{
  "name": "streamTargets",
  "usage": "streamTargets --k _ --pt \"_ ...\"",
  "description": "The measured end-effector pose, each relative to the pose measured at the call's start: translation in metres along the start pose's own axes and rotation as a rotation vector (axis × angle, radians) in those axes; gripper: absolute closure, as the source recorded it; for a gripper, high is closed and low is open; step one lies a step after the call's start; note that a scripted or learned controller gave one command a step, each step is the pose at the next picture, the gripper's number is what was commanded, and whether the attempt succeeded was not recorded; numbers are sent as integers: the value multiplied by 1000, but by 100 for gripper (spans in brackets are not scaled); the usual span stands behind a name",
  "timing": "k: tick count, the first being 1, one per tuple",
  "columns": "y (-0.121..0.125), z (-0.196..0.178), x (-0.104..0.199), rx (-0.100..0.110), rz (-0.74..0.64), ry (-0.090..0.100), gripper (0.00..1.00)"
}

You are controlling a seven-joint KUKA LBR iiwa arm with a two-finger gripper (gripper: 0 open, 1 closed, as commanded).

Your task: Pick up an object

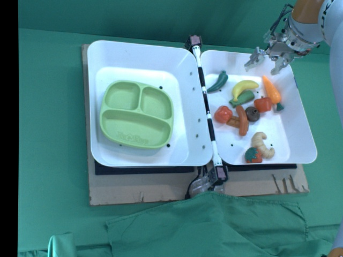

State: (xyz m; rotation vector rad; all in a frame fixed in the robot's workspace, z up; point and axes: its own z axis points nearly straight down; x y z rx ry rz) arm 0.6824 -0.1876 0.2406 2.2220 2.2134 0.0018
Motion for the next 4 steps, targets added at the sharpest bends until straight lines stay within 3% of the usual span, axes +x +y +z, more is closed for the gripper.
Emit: streamTargets --k 1,2,3,4 --pt "19 25 1 -2 -2 -2 0" --pt "19 -27 1 -7 -2 -1 0" --pt "-4 -58 24 -2 -3 2 0" --pt "19 -37 -1 -3 0 -2 0"
